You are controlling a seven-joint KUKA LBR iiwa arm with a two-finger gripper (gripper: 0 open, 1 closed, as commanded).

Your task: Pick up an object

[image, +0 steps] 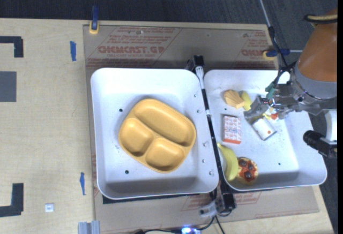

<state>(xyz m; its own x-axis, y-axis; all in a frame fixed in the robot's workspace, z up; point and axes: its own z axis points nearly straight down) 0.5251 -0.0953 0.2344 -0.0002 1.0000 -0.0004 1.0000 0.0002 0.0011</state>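
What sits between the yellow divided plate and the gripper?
In the camera view, between the yellow divided plate and the gripper lie the bins' adjoining walls, then a small red-and-white card on the right bin floor.

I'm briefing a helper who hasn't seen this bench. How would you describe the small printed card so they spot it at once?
Find the right-hand white bin. Near its left wall, below the tan pastry-like piece and above the banana, lies the card. It is the only flat rectangle there, white with red printing; the neighbours are rounded food shapes.
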